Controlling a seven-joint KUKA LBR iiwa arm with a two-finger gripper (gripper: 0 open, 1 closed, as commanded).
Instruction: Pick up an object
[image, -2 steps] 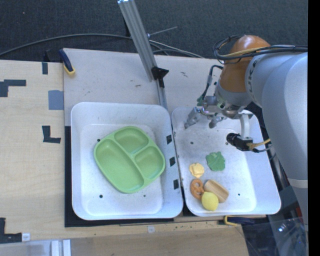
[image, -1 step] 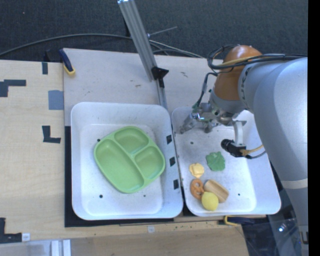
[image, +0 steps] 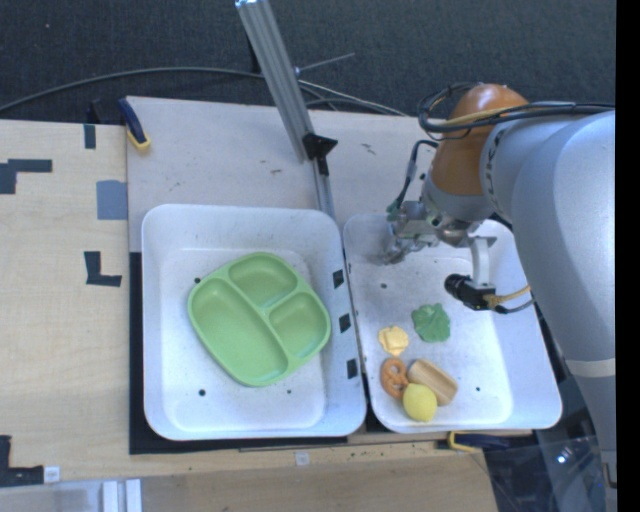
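Camera: we look down at a slant from above the table (image: 60, 300).
Coverage: both bins (image: 160, 330) (arm enters right).

Two bins (image: 160, 300), one tray (image: 258, 318), five toys (image: 431, 322).

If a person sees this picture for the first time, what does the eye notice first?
First, the green tray with three compartments, lying in the left bin. Next, the big grey arm reaching in from the right, its gripper over the far end of the right bin; small toy foods cluster at its near end.
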